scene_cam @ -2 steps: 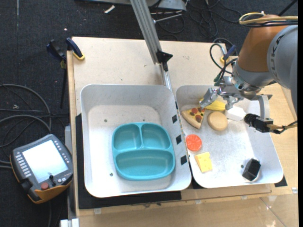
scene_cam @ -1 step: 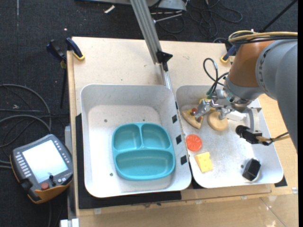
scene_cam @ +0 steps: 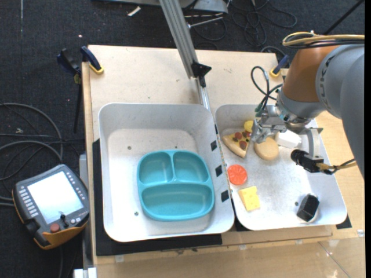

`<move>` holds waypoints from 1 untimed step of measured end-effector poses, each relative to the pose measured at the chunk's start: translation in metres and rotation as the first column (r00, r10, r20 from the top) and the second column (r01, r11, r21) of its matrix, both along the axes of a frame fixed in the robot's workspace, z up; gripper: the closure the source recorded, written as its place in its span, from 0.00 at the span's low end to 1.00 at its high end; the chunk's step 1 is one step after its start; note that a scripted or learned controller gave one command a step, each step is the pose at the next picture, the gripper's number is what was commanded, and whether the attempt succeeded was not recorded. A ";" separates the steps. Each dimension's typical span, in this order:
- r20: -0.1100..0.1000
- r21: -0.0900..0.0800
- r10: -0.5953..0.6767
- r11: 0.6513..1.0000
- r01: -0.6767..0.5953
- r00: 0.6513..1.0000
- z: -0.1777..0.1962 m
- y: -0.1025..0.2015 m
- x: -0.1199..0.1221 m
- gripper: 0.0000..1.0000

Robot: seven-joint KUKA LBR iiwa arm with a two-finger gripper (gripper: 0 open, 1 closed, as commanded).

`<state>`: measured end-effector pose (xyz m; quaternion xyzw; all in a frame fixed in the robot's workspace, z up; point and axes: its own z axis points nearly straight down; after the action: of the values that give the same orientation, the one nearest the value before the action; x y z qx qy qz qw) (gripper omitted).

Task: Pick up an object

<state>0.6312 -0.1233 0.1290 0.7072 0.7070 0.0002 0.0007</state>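
1. gripper (scene_cam: 262,130) hangs low in the right bin (scene_cam: 324,213), near its back edge, among the toy food.
2. i cannot tell how wide it is, or if it has anything; the wrist hides that part.
3. just left of it lies a pizza slice (scene_cam: 236,143), close to the wall between the two bins.
4. a round tan cookie (scene_cam: 266,150) sits just under the gripper tip, maybe touching it.
5. a small yellow thing (scene_cam: 248,125) peeks out behind the pizza, by the gripper.
6. a white block (scene_cam: 288,138) lies right of the cookie, under the arm (scene_cam: 324,80).
7. an orange-red round slice (scene_cam: 236,174) rests near the left wall of the right bin.
8. a cheese wedge (scene_cam: 250,198) lies just below that slice, with bare floor to its right.
9. a black thing (scene_cam: 307,207) sits in the front right corner, well apart from the rest.
10. the middle of the right bin floor is bare, so there is room there.
11. the left bin (scene_cam: 116,126) holds a blue tray (scene_cam: 173,184) with three parts, near its front.
12. bare white floor runs all around the tray.
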 end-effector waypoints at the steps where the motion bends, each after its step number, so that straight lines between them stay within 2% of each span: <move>1: 0.006 0.000 0.003 1.000 -0.003 1.000 0.061 0.004 0.008 1.00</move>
<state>0.6396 -0.1189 0.1898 0.7061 0.7081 0.0022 0.0030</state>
